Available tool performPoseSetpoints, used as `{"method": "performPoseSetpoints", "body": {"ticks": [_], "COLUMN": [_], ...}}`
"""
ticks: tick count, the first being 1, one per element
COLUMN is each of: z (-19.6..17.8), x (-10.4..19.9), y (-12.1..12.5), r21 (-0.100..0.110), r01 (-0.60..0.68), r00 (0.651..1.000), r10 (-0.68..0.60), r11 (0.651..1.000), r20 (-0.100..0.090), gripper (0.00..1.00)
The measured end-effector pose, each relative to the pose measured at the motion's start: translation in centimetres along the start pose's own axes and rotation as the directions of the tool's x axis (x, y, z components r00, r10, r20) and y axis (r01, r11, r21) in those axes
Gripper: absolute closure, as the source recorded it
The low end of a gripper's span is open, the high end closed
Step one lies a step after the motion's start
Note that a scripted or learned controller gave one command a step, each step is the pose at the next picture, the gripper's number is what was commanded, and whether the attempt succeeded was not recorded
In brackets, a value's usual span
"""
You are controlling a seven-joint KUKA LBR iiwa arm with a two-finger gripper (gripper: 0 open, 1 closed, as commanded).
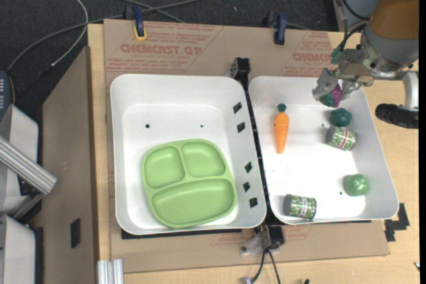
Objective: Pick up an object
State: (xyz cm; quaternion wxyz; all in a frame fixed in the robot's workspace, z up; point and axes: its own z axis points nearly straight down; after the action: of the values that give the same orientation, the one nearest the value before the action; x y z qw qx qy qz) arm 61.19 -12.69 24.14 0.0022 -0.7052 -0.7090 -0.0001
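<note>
Cardboard [200, 43] lines the bench under two white bins [126, 143], where the gripper [331, 93] pinches a purple object [333, 98].

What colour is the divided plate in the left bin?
Light green; the divided plate shows plainly in the camera view.

Right bin [373, 209]: open floor at centre, flanked by toy carrot [281, 130] on the left, dark green ball [341, 118], two small cans [341, 138] [301, 207] and green apple [357, 185] along right and near edges; left bin [126, 143]: far half open, divided green plate [190, 181] filling the near half.
</note>
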Motion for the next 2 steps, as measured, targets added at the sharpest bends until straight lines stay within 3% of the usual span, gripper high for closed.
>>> {"method": "performPoseSetpoints", "body": {"ticks": [2], "z": [0.5], "x": [9.7], "y": [-3.3], "r21": [0.001], "r01": [-0.001], "r00": [1.0], "r10": [0.001], "r11": [1.0], "r20": [0.0], "gripper": [1.0]}}
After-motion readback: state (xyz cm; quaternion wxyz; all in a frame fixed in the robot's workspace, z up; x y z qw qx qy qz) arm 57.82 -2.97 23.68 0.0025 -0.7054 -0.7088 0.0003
